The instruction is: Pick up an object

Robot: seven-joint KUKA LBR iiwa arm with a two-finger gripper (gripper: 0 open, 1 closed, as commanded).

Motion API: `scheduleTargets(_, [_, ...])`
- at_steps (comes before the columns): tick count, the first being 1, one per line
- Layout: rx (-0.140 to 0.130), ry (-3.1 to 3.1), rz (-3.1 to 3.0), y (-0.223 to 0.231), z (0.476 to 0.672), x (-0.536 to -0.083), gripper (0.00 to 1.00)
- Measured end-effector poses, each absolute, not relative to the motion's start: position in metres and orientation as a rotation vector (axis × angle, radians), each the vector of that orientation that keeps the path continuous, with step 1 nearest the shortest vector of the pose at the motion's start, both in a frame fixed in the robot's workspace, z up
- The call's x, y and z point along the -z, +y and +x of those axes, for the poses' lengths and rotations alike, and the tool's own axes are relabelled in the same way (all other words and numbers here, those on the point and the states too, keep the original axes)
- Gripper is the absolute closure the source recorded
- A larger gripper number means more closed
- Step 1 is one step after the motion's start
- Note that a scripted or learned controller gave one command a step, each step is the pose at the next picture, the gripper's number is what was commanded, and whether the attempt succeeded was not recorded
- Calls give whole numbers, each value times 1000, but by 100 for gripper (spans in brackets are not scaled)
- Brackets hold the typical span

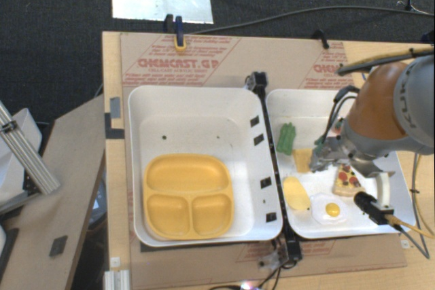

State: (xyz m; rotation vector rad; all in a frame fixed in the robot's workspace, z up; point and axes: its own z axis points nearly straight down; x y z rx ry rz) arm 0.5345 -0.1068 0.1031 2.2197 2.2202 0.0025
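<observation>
The right bin (306, 102) holds several toy foods. A green piece (287, 138) lies near its left wall, with a yellow wedge (301, 160) just below it. A pale yellow oval (296, 193) and a fried egg (330, 210) lie toward the front. A pizza slice (347, 180) lies to the right of the wedge. My gripper (319, 158) is low in the bin, at the right edge of the yellow wedge and left of the pizza slice. The arm's grey and orange wrist (380, 112) covers the bin's right side.
The left bin (197, 105) holds a yellow compartment tray (189, 195) at its front. A black divider with clips (266, 153) runs between the two bins. Cables cross the bench behind the bins.
</observation>
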Motion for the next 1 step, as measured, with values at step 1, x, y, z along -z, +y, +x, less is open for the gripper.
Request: scheduleTargets(1, [-5, 2216, 2219, -117, 538, -154, 100])
